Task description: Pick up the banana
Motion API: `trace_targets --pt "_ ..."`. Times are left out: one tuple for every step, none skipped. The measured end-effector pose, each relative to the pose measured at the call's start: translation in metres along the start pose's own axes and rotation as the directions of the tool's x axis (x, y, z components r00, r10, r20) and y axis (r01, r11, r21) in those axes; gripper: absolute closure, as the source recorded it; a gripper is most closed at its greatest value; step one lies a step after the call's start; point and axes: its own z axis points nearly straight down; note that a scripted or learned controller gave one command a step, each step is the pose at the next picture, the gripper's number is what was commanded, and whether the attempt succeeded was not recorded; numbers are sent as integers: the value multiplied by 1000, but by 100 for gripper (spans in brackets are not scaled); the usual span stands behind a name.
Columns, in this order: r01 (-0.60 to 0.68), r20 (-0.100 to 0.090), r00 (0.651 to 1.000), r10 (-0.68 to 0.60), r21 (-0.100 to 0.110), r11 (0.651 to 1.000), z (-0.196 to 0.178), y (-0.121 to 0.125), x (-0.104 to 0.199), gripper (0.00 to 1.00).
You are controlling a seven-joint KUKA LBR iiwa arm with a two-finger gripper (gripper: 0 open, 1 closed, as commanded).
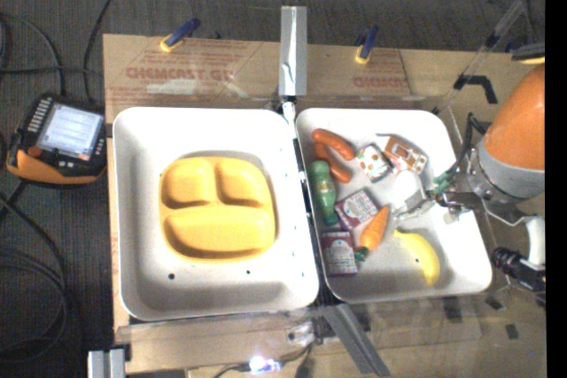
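The yellow banana (424, 258) lies in the near right corner of the right bin (461, 283), curving toward the front wall. My gripper (410, 206) hangs low over the right bin, just above and slightly left of the banana's upper end and close to a carrot (375, 227). The grey wrist and orange band (521, 133) reach in from the right over the bin's edge. Nothing can be seen held in the gripper.
The right bin also holds two orange sausages (333, 142), a green bottle (322, 187), two small snack cartons (405, 156), a purple carton (357, 208) and a maroon carton (339, 251). A yellow divided plate (217, 206) sits in the left bin (133, 279). A teach pendant (58, 138) lies off the bench at left.
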Motion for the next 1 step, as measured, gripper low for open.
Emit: trace_targets --pt "168 3 986 -168 -12 986 110 2 -36 0"
